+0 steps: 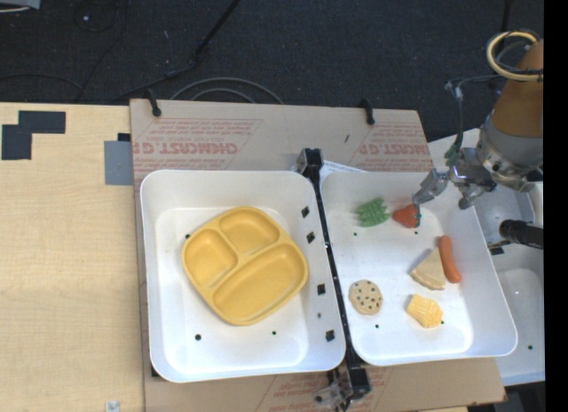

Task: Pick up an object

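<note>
You can't really make out the gripper at the right bin's far edge, it's small and blurry, so there's no telling how it's set. The arm gets chopped off by the frame's right side. The red thing beside the gripper is too tiny to identify.
</note>
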### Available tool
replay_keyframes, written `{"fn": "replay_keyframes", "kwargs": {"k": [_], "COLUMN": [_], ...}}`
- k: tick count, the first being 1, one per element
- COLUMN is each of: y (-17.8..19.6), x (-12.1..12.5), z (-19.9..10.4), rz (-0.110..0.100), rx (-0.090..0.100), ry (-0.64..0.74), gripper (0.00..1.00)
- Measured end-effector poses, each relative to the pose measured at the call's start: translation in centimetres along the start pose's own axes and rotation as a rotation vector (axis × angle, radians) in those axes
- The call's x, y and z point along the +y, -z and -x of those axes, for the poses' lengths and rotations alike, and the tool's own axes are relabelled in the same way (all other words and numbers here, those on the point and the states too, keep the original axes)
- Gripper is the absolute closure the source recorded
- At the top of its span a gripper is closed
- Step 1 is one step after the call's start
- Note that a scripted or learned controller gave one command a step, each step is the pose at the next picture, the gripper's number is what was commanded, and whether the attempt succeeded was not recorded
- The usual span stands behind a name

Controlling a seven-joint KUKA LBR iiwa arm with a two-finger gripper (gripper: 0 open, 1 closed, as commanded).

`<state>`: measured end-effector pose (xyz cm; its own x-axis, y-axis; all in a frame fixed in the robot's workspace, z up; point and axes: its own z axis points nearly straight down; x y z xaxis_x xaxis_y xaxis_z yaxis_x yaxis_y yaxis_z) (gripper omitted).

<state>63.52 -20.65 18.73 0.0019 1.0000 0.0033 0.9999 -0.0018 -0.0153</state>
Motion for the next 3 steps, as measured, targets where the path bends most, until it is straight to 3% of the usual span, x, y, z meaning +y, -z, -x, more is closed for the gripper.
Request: {"fn": "replay_keyframes", "kwargs": {"k": [1,3], "y": [0.9,-10.3], "x": [0.3,-0.2], "z": [0.0,0.0], "rz": [0.015,0.009], "rx": [-0.004,-0.002], "ry": [0.002,0.004], "gripper": [0.0,0.0]}}
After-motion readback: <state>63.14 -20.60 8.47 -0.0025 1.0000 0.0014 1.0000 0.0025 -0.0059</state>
